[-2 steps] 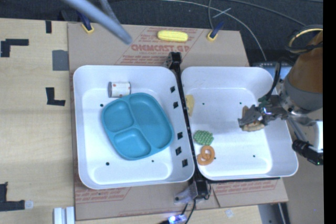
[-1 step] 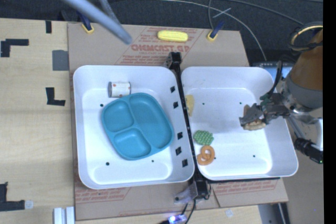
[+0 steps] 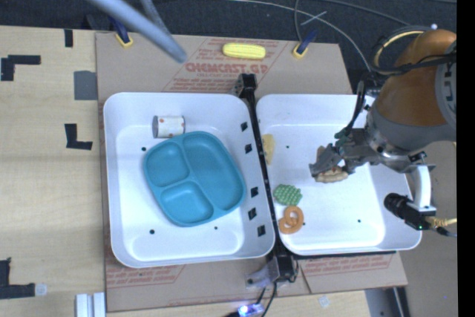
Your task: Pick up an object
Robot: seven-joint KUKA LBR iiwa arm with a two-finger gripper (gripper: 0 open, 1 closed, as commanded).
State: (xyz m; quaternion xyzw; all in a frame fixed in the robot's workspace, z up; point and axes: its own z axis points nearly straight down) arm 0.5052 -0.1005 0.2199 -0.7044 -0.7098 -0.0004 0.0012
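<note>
Gripper (image 3: 327, 162) down in right bin (image 3: 371, 234), right-centre of frame, fingers seemingly pinching a tan object (image 3: 332, 174) (contact blurred). Judgement: lift straight and slowly, clear of green piece (image 3: 287, 194) and pretzel (image 3: 291, 220).

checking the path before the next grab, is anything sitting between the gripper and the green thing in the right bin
Nothing visible blocks it. The gripper hangs over the middle of the right bin beside a tan object, and bare bin floor runs from there to the green object. The orange pretzel-like ring lies past it, nearer the camera.
</note>
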